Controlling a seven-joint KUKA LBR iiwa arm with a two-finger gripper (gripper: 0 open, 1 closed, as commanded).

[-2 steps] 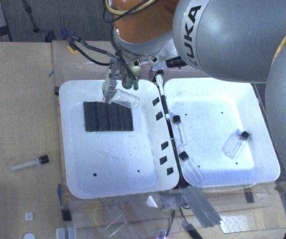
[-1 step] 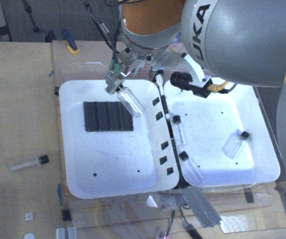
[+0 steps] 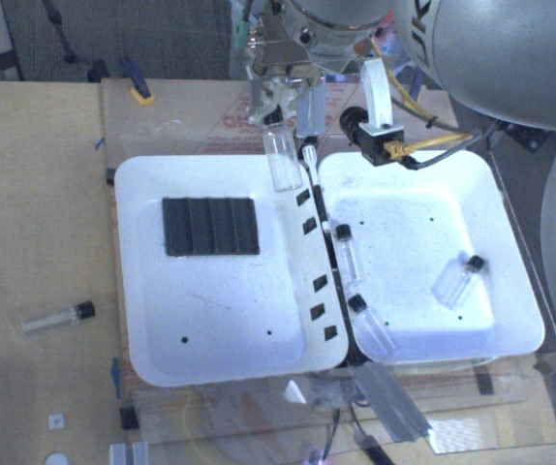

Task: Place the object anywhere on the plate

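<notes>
A dark grey ridged plate [image 3: 210,226] lies flat in the left bin [image 3: 162,337], toward its back left. My gripper [image 3: 291,129] hangs over the back rim where the two bins meet. It is shut on a clear vial [image 3: 281,166] with a black cap. The vial hangs upright from the fingers, its lower end over the left bin's back right corner. It is to the right of the plate and a little behind it.
The right bin [image 3: 510,327] holds three more clear vials with black caps: one [image 3: 344,252] and another [image 3: 370,325] along its left wall, a third [image 3: 455,281] at the right. A loose vial [image 3: 53,317] lies on the bench left of the bins. Black tabs line the divider [image 3: 317,260].
</notes>
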